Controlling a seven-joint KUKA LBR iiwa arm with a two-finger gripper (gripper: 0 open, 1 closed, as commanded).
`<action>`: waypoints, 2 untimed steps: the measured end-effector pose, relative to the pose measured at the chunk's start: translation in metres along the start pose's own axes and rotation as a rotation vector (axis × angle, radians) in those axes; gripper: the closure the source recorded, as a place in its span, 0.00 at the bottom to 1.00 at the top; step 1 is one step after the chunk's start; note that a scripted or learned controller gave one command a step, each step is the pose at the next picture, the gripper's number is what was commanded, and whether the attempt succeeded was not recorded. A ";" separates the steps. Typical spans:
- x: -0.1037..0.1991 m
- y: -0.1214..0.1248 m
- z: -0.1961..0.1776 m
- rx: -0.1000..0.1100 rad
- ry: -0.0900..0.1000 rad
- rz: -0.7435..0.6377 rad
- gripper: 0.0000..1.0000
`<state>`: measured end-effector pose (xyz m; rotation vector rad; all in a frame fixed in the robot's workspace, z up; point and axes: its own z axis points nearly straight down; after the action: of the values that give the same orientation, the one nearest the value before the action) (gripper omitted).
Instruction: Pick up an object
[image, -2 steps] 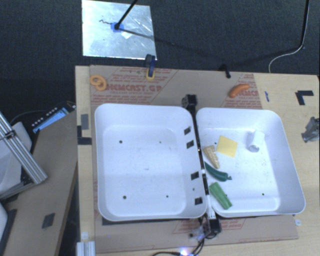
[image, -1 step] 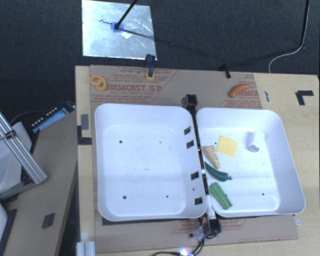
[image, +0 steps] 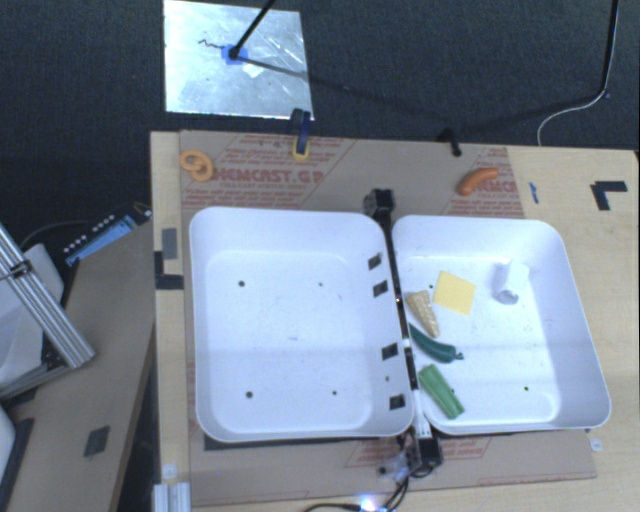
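I see the right bin (image: 560, 400) holding, from nearest: a light green piece (image: 441, 391), a dark green pepper (image: 435, 347), a cone (image: 424, 312), a yellow square (image: 455, 293), a white cup (image: 508, 281). I cannot tell the jaw state.

2 shallow white bins sat side by side on the bench. The right bin (image: 575, 330) held a yellow square slice (image: 455, 293) near its centre, a small white cup (image: 508, 281) at 3 o'clock of the slice, a cream cone (image: 424, 312) at 8 o'clock, then a dark green pepper (image: 436, 347) and a light green block (image: 440, 390) toward 6 o'clock. Outside the bins, an orange sausage (image: 477, 181) lay at 12 o'clock and a pretzel (image: 196, 165) at 10 o'clock.
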<state>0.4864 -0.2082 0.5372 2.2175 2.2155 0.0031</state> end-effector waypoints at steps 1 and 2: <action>0.047 -0.001 0.114 0.014 0.007 -0.008 1.00; 0.033 0.001 -0.005 -0.010 -0.002 -0.005 1.00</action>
<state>0.4873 -0.1755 0.5423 2.2059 2.2154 0.0116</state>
